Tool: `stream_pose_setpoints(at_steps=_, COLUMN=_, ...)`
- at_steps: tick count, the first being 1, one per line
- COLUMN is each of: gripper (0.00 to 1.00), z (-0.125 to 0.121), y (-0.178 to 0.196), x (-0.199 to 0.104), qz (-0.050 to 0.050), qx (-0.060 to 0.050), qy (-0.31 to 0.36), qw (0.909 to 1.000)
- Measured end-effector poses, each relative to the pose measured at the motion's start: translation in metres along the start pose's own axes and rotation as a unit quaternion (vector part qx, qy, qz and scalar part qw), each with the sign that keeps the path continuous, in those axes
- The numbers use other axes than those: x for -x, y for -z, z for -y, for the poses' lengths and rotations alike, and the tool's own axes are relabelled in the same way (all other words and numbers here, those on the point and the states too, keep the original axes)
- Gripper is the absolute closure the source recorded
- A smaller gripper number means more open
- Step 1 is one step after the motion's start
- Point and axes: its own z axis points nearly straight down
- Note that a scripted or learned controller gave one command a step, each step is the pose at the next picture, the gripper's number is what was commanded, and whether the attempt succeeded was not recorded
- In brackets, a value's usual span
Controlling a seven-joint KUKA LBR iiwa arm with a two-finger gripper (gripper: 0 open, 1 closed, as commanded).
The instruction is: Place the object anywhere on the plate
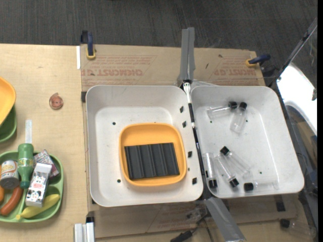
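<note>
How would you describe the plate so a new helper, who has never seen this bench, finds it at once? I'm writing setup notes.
Look at the two white bins side by side and take the left bin. In its middle lies the plate, a rounded-square orange-yellow dish with a dark ribbed slab on it. The right bin holds clear vials with black caps instead, so it is the one coloured dish in the bins.

A light wooden counter (45, 74) is seen at the left. Behind it, dark grey carpeted floor (151, 9) is laid. To its right, a cardboard sheet (151, 67) is secured by clamps (88, 47). Even, diffuse lighting is observed across the counter.
</note>
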Motion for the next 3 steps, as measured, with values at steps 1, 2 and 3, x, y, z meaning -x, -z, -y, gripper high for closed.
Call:
stream_pose_setpoints(at_steps=1, gripper=0.0, z=-0.033, y=0.0, x=-0.022, qz=0.0, qx=0.001, qy=0.214, qw=0.9767)
stream_pose_setpoints(at_steps=2, gripper=0.0, z=-0.023, y=-0.001, x=-0.016, qz=0.001, qx=0.002, qy=0.412, qw=0.9112)
stream_pose_setpoints(at_steps=3, gripper=0.0, z=-0.007, y=-0.001, x=0.013, qz=0.001, qx=0.002, qy=0.603, qw=0.798)
